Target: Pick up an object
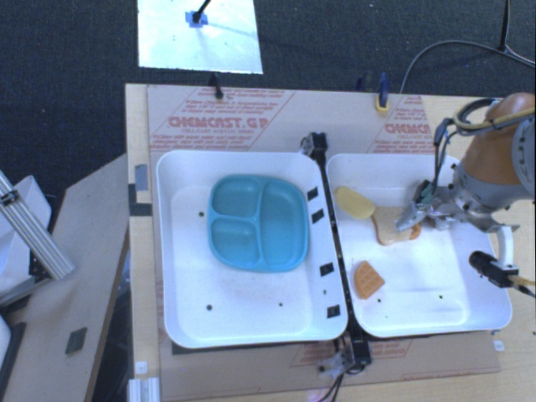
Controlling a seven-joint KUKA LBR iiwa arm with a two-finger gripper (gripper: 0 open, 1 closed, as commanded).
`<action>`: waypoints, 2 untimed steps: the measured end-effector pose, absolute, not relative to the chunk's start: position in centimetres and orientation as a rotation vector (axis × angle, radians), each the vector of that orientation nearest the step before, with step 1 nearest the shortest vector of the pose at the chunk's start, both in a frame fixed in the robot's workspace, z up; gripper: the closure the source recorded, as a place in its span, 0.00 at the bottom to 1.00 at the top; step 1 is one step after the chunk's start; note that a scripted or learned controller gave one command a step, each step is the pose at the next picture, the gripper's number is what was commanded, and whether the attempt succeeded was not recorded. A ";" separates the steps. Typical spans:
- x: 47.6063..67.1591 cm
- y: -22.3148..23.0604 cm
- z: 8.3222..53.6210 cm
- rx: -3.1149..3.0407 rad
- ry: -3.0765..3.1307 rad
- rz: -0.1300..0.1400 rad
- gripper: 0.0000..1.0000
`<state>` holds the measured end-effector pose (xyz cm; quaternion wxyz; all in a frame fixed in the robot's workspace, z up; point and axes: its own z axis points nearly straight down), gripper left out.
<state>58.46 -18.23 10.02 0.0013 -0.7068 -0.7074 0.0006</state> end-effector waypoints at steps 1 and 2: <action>58.7 -18.3 11.5 -2.223 -2.227 -0.004 1.00; 58.1 -17.8 16.5 -2.221 -2.230 -0.005 1.00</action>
